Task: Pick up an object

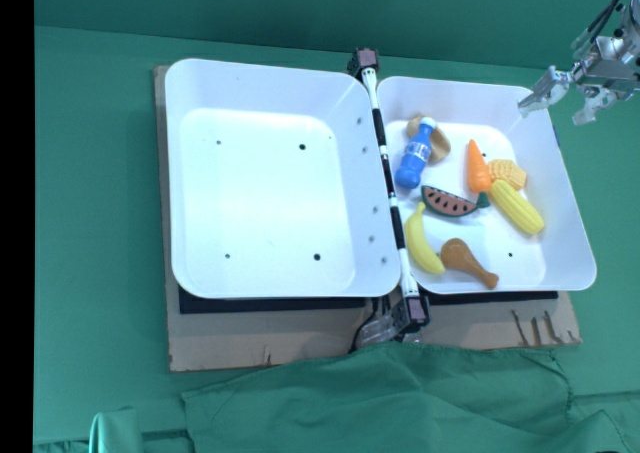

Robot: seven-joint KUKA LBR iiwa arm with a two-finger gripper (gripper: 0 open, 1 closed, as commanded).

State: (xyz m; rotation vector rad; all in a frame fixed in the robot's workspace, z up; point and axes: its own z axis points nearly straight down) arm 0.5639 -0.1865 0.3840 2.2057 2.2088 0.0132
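The right bin [560, 241] holds several toy foods. A blue bottle [414, 154] lies near its left wall, over a brown piece [436, 146]. An orange carrot [479, 167], a corn cob [516, 205] and a small yellow piece [509, 174] lie at the middle right. A watermelon slice [449, 201], a banana [421, 243] and a chicken drumstick [468, 261] lie toward the front. My gripper [561, 103] hangs open above the bin's far right corner, with nothing between its fingers, well apart from the toys.
The left bin [200, 271] stands beside the right one, divided by a black-and-white bar [385, 176]. Both rest on a cardboard sheet [250, 346]. Green cloth [400, 406] bunches at the front.
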